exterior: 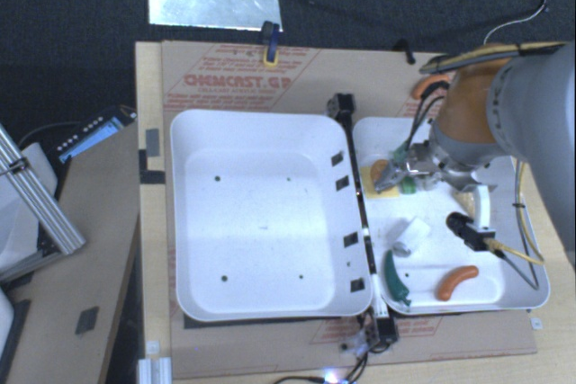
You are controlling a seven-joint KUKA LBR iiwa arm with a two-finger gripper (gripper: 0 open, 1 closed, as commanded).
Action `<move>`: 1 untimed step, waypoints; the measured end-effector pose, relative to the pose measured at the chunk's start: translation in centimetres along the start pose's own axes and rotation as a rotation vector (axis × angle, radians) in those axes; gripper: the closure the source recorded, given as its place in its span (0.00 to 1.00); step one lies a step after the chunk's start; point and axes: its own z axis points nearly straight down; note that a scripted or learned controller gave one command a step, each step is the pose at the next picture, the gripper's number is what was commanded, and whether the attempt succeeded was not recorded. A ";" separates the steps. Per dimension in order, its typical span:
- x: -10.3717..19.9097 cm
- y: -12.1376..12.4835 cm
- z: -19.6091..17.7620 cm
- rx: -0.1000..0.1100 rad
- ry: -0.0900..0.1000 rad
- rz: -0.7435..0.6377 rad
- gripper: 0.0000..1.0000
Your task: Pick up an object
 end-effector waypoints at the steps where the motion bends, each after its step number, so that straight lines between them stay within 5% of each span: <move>1: 0.0 -0.2 -1.0 0.003 0.001 0.001 1.00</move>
